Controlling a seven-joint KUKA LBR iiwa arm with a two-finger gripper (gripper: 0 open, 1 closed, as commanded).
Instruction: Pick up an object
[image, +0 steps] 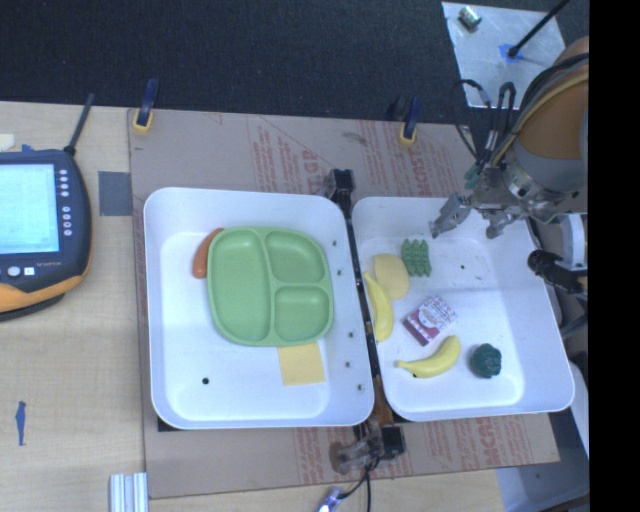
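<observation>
My gripper hangs over the far part of the right bin, open, with nothing between its fingers. Below and left of it lie a green ridged toy, a pale yellow block and a long yellow banana-like piece against the bin's left wall. Nearer the front sit a red-and-white packet, a yellow banana and a dark green broccoli-like toy.
The left bin holds a green divided plate, an orange piece tucked at the plate's left, and a flat yellow square. A tablet pendant lies on the bench at far left. Clamps sit between the bins.
</observation>
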